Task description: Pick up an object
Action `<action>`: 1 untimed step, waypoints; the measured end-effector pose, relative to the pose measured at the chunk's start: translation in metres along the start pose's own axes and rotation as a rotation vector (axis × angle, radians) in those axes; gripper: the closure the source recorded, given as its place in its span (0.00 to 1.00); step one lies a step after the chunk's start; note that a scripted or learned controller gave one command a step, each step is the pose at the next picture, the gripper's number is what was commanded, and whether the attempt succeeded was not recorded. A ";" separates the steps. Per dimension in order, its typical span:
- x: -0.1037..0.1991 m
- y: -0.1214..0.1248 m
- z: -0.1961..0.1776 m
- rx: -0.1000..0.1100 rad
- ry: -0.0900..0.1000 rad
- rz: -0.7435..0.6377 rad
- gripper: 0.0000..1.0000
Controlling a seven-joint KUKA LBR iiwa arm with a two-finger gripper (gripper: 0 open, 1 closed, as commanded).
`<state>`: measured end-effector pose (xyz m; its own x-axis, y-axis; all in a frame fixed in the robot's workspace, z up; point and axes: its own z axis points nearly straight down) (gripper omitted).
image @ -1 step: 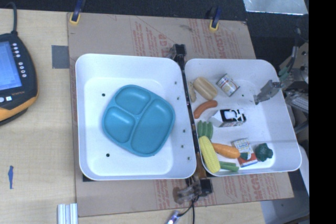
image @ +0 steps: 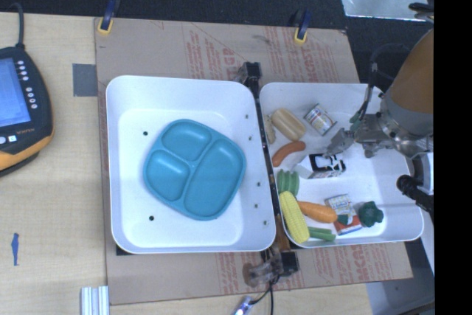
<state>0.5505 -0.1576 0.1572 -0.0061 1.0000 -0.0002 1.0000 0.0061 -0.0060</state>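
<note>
The jaws [image: 341,144] hang low over the right bin [image: 391,232], near its centre; whether they are spread or pressed together I cannot tell. Just below them lies a small black-and-white object [image: 326,165], possibly touching, though the view is too coarse to be sure. Around it sit a bread roll [image: 287,123], a tin can [image: 318,118], a sausage [image: 287,152], corn [image: 293,217], and a carrot [image: 317,211]. The left bin [image: 125,158] holds a blue divided plate [image: 194,168].

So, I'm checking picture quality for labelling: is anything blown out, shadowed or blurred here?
Camera view: the white bins are bright but keep their edges; the blue plate is evenly lit; the small toys are soft, and the hand above the right bin is dim and indistinct.
</note>
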 end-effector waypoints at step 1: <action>0.023 0.051 0.060 -0.015 -0.004 0.001 0.00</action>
<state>0.6006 -0.1343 0.0971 -0.0054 1.0000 -0.0040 0.9999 0.0054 0.0093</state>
